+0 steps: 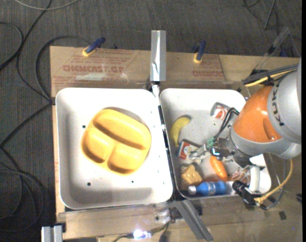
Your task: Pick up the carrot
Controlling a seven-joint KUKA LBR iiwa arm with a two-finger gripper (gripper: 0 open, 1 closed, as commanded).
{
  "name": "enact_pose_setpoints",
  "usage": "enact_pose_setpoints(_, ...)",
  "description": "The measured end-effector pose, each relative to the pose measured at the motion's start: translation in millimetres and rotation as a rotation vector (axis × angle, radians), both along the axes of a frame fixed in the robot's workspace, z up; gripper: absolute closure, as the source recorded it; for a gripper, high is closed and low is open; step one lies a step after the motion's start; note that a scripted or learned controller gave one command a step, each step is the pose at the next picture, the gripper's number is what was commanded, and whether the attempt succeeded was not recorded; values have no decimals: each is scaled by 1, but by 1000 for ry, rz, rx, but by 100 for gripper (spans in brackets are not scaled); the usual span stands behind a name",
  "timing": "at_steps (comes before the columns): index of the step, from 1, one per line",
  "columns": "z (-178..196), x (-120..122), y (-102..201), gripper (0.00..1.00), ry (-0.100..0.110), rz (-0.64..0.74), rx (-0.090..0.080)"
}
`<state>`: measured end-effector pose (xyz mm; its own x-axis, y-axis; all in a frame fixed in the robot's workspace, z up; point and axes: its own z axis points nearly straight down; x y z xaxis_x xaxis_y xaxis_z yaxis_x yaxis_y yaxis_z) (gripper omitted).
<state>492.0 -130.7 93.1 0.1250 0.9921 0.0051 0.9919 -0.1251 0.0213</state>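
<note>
Carrot [219, 168]: one, short stubby orange piece, glossy, tapering toward its 5 o'clock end, lying tilted in the right bin [203, 96] at about 5 o'clock of that bin's floor. Gripper [217, 153] sits just at the carrot's 12 o'clock, under the orange wrist band of the arm [263, 122]; its tips look right at or touching the carrot's upper end, but the carrot is not seen between them. Jaw state: cannot tell, the wrist and clutter mask them.

Counts, right bin: one banana [179, 128] at 9 o'clock of the bin, one blue bottle [210, 188] lying flat at 6 o'clock just below the carrot, one tan cracker-like block [191, 175] at 9 o'clock of the carrot, one red-and-white carton [221, 111] at 1 o'clock of the bin, one small red-white packet [185, 149] at 10 o'clock of the carrot.

Left bin [67, 150]: one yellow divided plate [116, 140], three compartments, near its centre.

Two bins total, side by side, touching along the middle edge. Two clamps [94, 46] on the cardboard sheet [100, 68] at 12 o'clock.
</note>
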Motion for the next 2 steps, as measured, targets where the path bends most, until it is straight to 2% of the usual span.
enact_pose_setpoints(1,13,4,-1,100,-10,3,-4)
enact_pose_setpoints(2,113,29,65,100,26,-120,-5)
